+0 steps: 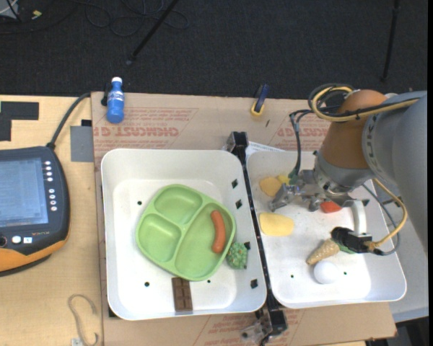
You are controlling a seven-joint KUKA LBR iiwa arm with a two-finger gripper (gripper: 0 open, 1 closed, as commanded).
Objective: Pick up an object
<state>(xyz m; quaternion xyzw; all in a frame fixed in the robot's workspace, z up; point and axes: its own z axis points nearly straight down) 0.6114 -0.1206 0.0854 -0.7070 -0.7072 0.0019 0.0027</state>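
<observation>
Sitting in the right bin, a yellow lump is seen below the gripper; finger state can't be told.

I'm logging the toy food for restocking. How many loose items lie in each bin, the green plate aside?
Left bin: 3 (sausage, broccoli, chocolate bar)
Right bin: 4 (two yellow pieces, ice-cream cone, white egg)
A red item beside the gripper: 1
Total: 8
</observation>
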